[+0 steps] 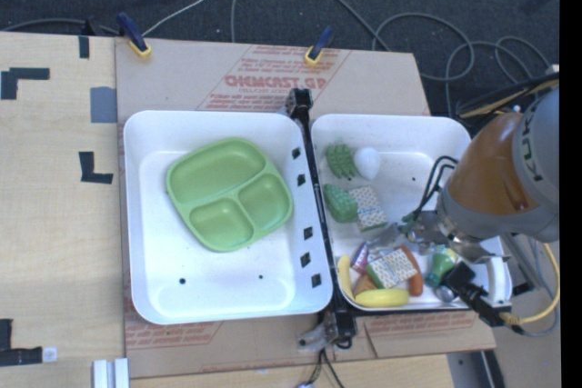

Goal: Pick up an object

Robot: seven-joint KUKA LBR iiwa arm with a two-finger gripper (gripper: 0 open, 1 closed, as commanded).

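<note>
Gripper [414,236] sits low in the right bin [400,127], over the pile at its near end. Whether it is open or shut, or has anything, cannot be told: the wrist hides it.

Risk: the pile is packed tight. A checkered block [393,266], a carrot [414,273] and a banana [382,296] touch, so a grasp may slip or drag a neighbour.

Further off lie a white ball [367,162] and a green toy [341,161]. A green plate [229,193] lies in the left bin [150,195].
</note>
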